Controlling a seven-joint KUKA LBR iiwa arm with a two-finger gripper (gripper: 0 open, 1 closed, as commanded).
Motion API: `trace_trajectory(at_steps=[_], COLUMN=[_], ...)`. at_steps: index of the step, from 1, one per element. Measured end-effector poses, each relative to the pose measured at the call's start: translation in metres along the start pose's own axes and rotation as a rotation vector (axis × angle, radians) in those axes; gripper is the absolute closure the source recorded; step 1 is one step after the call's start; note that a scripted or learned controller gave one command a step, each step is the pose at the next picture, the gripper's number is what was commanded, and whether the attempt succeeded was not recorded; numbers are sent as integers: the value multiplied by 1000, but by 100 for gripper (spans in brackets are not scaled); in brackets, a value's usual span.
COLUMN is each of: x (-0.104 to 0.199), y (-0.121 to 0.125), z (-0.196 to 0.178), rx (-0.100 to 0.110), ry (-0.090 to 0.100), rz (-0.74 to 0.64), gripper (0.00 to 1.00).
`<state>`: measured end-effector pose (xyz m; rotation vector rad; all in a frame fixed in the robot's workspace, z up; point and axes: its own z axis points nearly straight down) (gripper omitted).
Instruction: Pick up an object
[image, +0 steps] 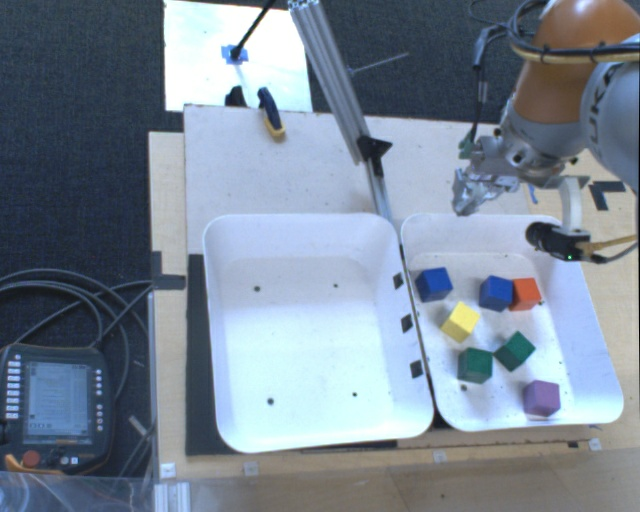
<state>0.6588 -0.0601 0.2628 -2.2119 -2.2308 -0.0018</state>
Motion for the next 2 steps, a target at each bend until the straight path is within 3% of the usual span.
trace_trajectory(at_steps=[2], x=[115], y=[-25], z=[16], rx=[0], ry=[2], rz=[-3], gripper=[100])
